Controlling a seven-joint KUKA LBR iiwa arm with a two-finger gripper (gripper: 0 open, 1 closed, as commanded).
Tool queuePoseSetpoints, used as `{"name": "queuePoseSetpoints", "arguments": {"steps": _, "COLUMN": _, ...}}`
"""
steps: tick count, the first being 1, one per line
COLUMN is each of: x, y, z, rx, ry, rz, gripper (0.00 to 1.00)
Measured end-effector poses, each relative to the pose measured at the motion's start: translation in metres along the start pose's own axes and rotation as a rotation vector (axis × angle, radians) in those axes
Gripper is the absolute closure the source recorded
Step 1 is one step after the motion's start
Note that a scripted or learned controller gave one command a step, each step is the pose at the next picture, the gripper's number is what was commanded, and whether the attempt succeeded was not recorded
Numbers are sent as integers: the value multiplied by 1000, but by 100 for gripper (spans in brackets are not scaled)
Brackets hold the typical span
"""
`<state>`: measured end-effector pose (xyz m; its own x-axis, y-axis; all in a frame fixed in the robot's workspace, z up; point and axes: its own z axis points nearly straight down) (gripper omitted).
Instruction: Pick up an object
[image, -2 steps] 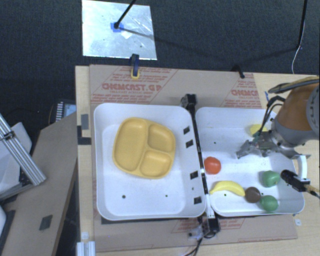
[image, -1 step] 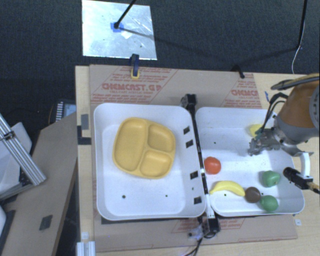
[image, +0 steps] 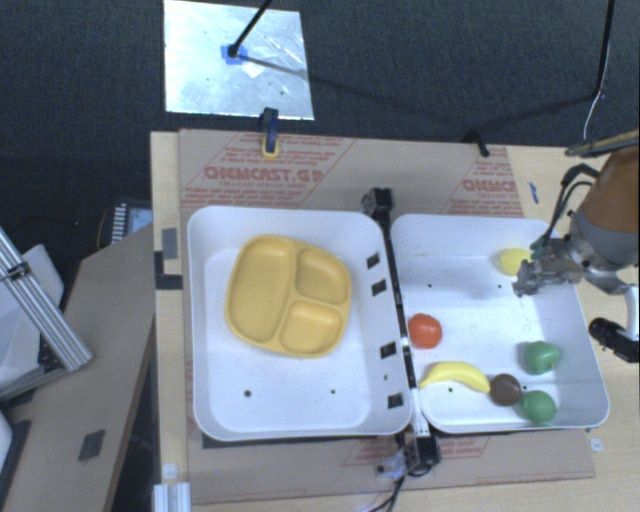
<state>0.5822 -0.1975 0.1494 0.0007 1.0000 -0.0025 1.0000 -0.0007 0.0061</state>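
Observation:
The right bin (image: 450, 250) holds a red-orange ball (image: 425, 331), a yellow banana (image: 455, 376), a brown ball (image: 505, 389), two green pieces (image: 540, 356) (image: 538, 405) and a small yellow piece (image: 513, 262) near its far right side. My gripper (image: 527, 281) hangs over the right bin's upper right part, just right of and slightly below the small yellow piece. Nothing shows between its tips.
The left bin (image: 215, 400) bears a yellow three-compartment plate (image: 288, 295). A black divider (image: 395, 310) with clips runs between the bins. The arm's wrist with its orange band (image: 612, 205) comes in from the right edge.

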Motion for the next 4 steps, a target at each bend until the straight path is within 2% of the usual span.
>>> {"name": "queuePoseSetpoints", "arguments": {"steps": 1, "x": 6, "y": 4, "z": -63, "rx": -2, "ry": 0, "rz": -6, "gripper": 100}}
{"name": "queuePoseSetpoints", "arguments": {"steps": 2, "x": 6, "y": 5, "z": -64, "rx": 3, "ry": 1, "rz": -5, "gripper": 100}}
{"name": "queuePoseSetpoints", "arguments": {"steps": 3, "x": 69, "y": 2, "z": -69, "rx": 4, "ry": 4, "rz": -10, "gripper": 100}}
{"name": "queuePoseSetpoints", "arguments": {"steps": 4, "x": 118, "y": -14, "z": -74, "rx": 4, "ry": 4, "rz": -10, "gripper": 100}}
